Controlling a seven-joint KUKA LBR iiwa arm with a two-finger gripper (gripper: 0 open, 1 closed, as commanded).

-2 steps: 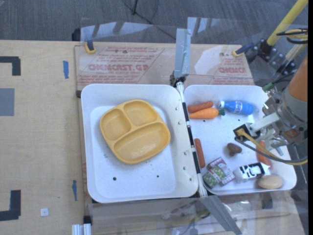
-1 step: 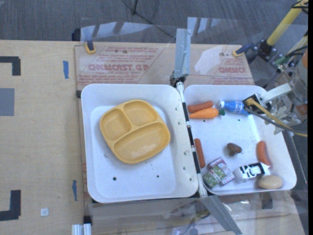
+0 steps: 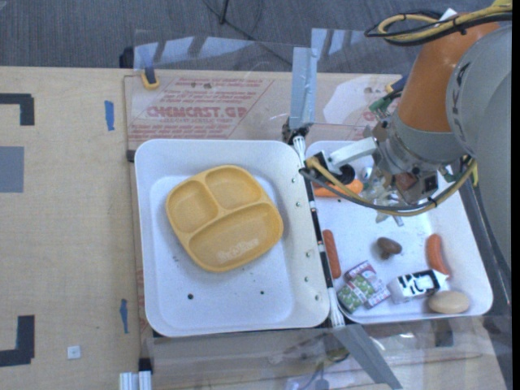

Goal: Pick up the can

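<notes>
You are looking down on 2 white bins: the left bin [image 3: 154, 299] holds a yellow divided plate [image 3: 223, 216]. The arm [image 3: 455, 71] hangs over the right bin's [image 3: 479, 287] far half, its gripper [image 3: 388, 192] above a carrot [image 3: 335, 189]. Nearer you lie the can [image 3: 361, 286], 2 sausages [image 3: 331, 252] [image 3: 437, 253], a brown lump [image 3: 388, 247], a black-and-white carton [image 3: 417, 283] and a tan bread roll [image 3: 449, 301].
</notes>
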